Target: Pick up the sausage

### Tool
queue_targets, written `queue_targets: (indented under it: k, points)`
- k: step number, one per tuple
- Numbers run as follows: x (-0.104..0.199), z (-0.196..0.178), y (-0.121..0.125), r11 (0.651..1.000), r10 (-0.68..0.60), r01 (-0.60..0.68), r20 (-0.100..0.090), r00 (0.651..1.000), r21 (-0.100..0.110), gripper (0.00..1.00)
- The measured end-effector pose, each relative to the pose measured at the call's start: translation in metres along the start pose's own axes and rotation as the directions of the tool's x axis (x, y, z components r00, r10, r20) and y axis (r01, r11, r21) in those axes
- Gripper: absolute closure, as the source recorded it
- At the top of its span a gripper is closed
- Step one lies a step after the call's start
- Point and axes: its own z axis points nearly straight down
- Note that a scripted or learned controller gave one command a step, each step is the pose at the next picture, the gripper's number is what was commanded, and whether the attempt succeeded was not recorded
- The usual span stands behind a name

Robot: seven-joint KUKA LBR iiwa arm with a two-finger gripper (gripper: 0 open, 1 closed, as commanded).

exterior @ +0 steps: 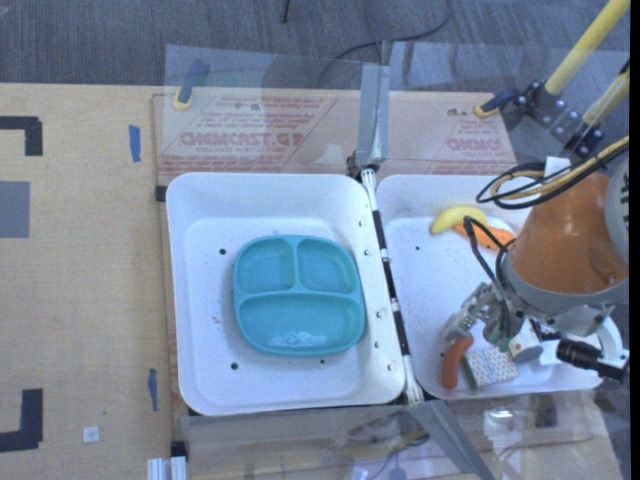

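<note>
Two shallow white bins are seen side by side on the wooden bench. Over the right bin (430, 208) the metal two-finger gripper (478, 320) is hung, fingers spread apart, nothing clamped. Just below it, the reddish-brown sausage (454, 360) is found lying near the front wall. A turquoise divided plastic plate (298, 295) is seated in the left bin (200, 218).

A robotics lab, bench (80, 268) marked with black tape, acrylic sheet (260, 88) at 12 o'clock, cables (400, 8) trailed across grey carpet (100, 18).
</note>
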Motion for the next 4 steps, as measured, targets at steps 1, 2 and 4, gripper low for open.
queue_targets:
  k: [1, 2, 4]
  points:
    - [0.000, 0.000, 0.000, 1.000, 0.001, -0.001, 0.000, 1.000, 0.000, 0.00]
    - [-0.012, -0.088, 0.053, 0.999, 0.038, -0.038, -0.012, 0.999, 0.012, 0.00]
    - [0.007, -0.004, 0.002, 0.974, 0.225, -0.225, 0.003, 0.974, 0.002, 1.00]
